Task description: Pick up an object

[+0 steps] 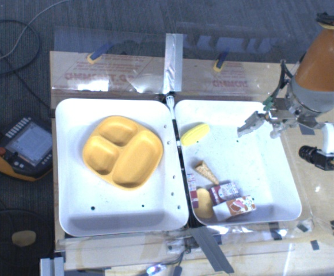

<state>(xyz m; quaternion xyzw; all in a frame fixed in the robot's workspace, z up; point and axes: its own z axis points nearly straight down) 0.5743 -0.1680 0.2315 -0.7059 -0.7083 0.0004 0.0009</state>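
The tool (258, 122) hangs over the upper right of the right bin (270, 177), with nothing between its fingers; whether they are spread or closed I cannot tell from here. The arm (319, 56) leans in from the right edge of the frame, orange band high, wrist tipped down and pointing left.

The things to pick lie along that bin's left side: a yellow corn-like piece (194, 133) near the upper left corner, a small cone (205, 172) below it, and a crowded cluster at the lower left with a brown carton (224, 191) and a red-and-white carton (239, 206) touching. The corn piece looks the easiest target, since it sits apart from the rest. The tool should come straight down over its middle, clear of the bin wall. The left bin (69, 211) holds a yellow divided dish (122, 151).
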